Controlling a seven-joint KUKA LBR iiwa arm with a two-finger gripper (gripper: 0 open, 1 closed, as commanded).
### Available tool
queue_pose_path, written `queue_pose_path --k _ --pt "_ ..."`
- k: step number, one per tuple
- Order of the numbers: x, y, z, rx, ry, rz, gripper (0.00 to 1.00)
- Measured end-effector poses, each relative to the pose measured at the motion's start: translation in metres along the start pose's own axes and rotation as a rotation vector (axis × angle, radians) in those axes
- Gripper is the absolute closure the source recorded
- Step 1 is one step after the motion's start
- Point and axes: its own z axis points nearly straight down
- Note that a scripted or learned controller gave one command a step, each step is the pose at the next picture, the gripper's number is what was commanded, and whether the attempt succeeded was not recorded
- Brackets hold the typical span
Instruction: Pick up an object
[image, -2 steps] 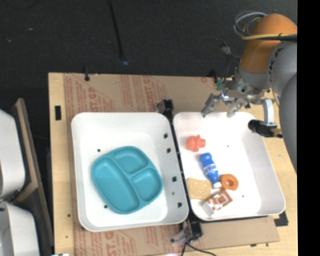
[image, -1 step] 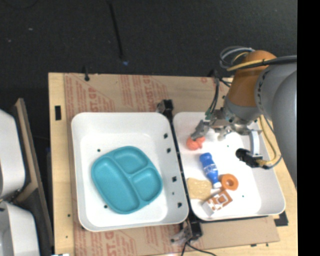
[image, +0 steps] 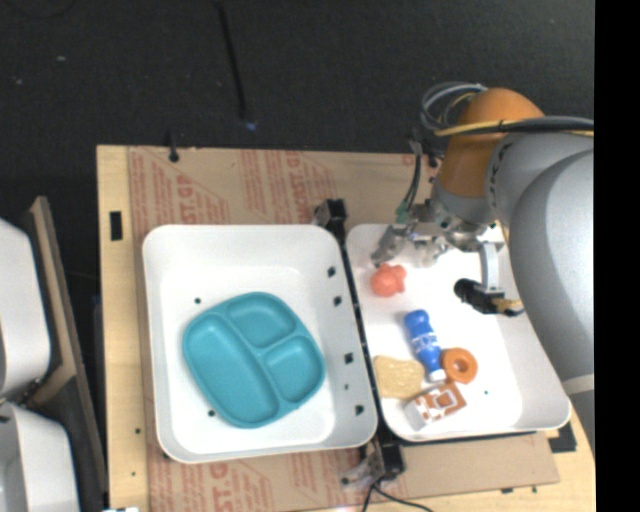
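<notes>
Camera view puts the end effector (image: 392, 252) at the right bin's (image: 530, 395) 11 o'clock corner; whether it is open or closed, I cannot tell. Just below sits a small pinkish-red object (image: 389, 280), touching nothing else. It looks light and rounded, likely slippery; best pinched across its middle. Further toward 5 o'clock lie a blue bottle (image: 423, 343), orange ring (image: 460, 364) and cracker (image: 396, 376).

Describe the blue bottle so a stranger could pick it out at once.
Look in the right-hand white bin, the one the arm reaches over. Near its middle lies the blue bottle, below the pink-red lump and beside the orange ring. It is the one blue, elongated thing there, with a white cap.
</notes>
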Motion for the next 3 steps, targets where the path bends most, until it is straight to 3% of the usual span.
queue_pose_path --k 1,2,3 --pt "0.023 -0.056 0.002 0.0 0.001 -0.009 0.0" --pt "0.022 -0.056 -0.009 -0.002 0.0 -0.006 1.0" --pt "0.078 -0.058 -0.103 -0.008 0.001 -0.013 1.0"
